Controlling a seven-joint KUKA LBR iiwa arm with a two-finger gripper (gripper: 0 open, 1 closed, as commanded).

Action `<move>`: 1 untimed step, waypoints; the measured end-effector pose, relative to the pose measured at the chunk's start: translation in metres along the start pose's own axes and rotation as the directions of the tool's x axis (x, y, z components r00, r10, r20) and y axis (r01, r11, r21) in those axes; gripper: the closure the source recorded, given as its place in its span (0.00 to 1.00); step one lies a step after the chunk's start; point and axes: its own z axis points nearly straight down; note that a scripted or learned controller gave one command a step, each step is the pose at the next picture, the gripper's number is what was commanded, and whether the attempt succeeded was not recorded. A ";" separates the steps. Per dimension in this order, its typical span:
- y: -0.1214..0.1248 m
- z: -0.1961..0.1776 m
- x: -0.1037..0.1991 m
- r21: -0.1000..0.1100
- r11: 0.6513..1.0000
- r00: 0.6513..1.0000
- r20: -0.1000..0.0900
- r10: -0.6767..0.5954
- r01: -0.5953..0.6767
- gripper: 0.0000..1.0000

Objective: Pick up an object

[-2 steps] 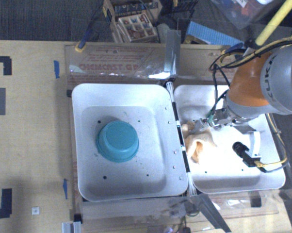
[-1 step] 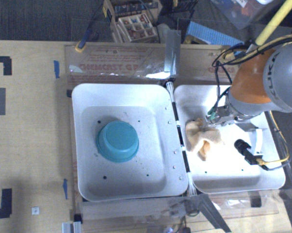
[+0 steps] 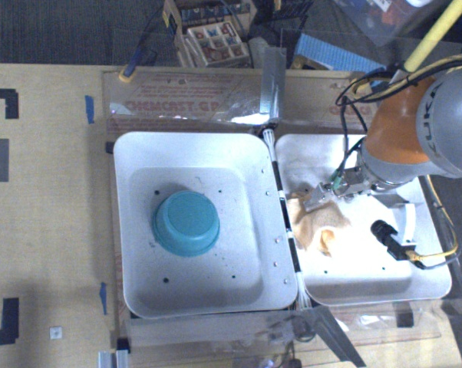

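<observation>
Two white bins point(image 3: 131, 167) on a tan bench point(image 3: 47, 205), clutter behind

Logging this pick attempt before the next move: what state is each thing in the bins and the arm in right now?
Bowl: teal, upside down, alone on the left bin floor.
Cloth: tan, crumpled, at the left side of the right bin, by the divider.
End effector: low over the cloth's upper edge, nothing visibly held.
Arm: reaching in over the right bin.
</observation>
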 end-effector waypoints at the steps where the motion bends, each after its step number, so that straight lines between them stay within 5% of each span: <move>1: -0.015 0.010 0.007 0.000 0.994 0.994 0.003 -0.107 0.107 0.00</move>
